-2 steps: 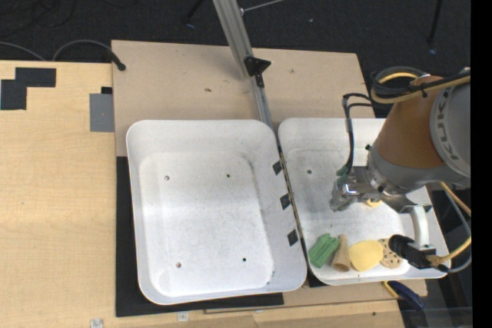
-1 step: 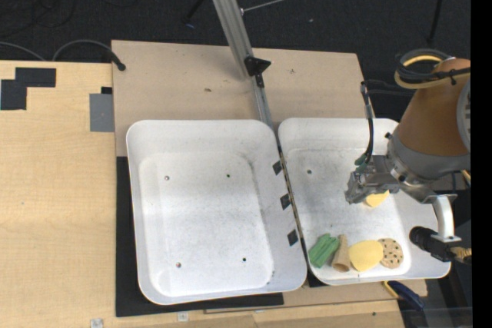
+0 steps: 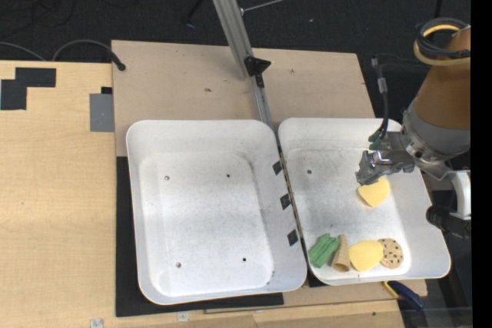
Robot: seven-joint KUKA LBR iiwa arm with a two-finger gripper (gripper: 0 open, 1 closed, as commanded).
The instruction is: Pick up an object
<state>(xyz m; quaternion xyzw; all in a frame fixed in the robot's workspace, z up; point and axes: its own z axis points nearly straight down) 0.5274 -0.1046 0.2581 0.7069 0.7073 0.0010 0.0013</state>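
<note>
In the camera view the pincer [image 3: 374, 170] hangs over the right bin [image 3: 327, 146] on the worktop [image 3: 192, 81], directly above a yellow wedge-shaped piece [image 3: 374, 193] that lies just beneath and touching or nearly touching its tip. Whether the pincer is apart or together I cannot tell. A green piece [image 3: 324, 249], a yellow lump [image 3: 365, 255] and a cookie [image 3: 390, 253] sit well apart at the bin's near edge.

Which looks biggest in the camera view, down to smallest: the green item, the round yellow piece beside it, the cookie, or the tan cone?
1. Green item and round yellow piece: look about alike, so I won't rank them.
2. Cookie.
3. Tan cone, partly tucked between its neighbours, so unsure.
</note>
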